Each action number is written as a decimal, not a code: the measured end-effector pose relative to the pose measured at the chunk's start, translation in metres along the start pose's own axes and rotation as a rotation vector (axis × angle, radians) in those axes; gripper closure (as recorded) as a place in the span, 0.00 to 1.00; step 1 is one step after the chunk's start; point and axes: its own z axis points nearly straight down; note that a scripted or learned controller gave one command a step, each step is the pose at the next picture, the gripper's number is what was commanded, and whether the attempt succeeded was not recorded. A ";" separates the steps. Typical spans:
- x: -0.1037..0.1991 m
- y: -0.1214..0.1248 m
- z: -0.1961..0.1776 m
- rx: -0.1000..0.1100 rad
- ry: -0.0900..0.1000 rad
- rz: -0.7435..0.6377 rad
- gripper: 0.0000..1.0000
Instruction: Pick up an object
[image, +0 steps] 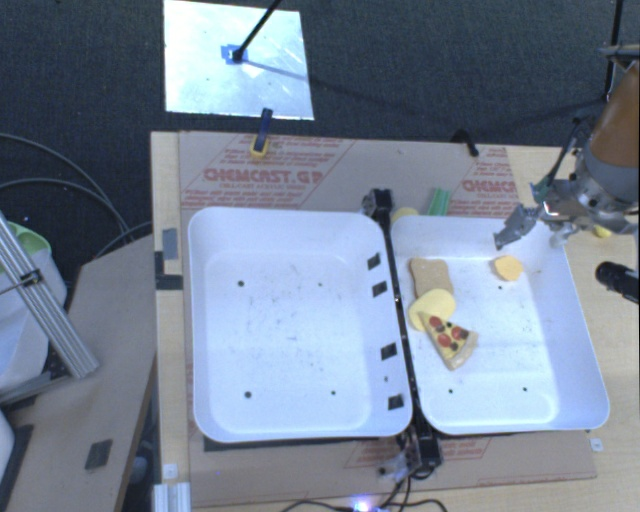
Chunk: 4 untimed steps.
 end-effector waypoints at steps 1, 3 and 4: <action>0.017 -0.037 0.119 0.012 0.004 0.001 0.00; 0.085 -0.111 0.139 -0.013 -0.009 0.006 0.00; 0.085 -0.134 0.139 -0.015 -0.008 0.008 0.00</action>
